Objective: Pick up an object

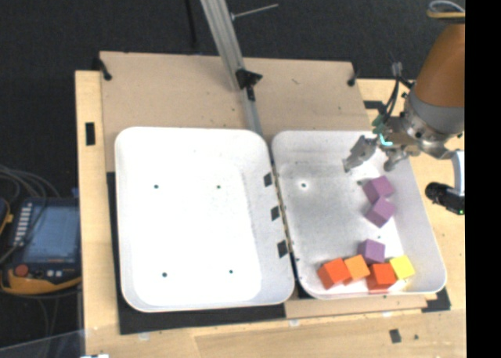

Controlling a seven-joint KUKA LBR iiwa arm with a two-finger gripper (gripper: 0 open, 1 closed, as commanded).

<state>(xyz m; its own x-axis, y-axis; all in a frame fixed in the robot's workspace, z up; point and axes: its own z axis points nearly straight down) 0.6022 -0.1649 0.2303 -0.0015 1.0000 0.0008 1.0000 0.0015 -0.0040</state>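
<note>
While hanging over the far right corner of the right bin, grips nothing: grey arm's gripper, fingers spread apart, bare white bin floor between them.

Just nearside of the gripper, close to the bin's right edge: upper purple cube, touching or almost touching a second purple cube on its near side. Further toward the near edge, a third purple cube, resting against a tight row along that edge: three orange cubes and one yellow cube at the near right corner. To the left, the left bin, plain white.

Judging by look: small solid blocks, probably light and stiff, with flat matte faces and sharp corners; not fragile, unlikely to deform, little risk of slipping if squeezed squarely. Material too hard to tell.

Best hold, as a judgement: upper purple cube, nearest and with open floor on most sides. Close on two opposite flat faces, left and right, avoiding the side shared with the second purple cube. Avoid corner-to-corner pinches, likely to twist a cube out. Leave the packed row alone; no room there for fingers.
</note>
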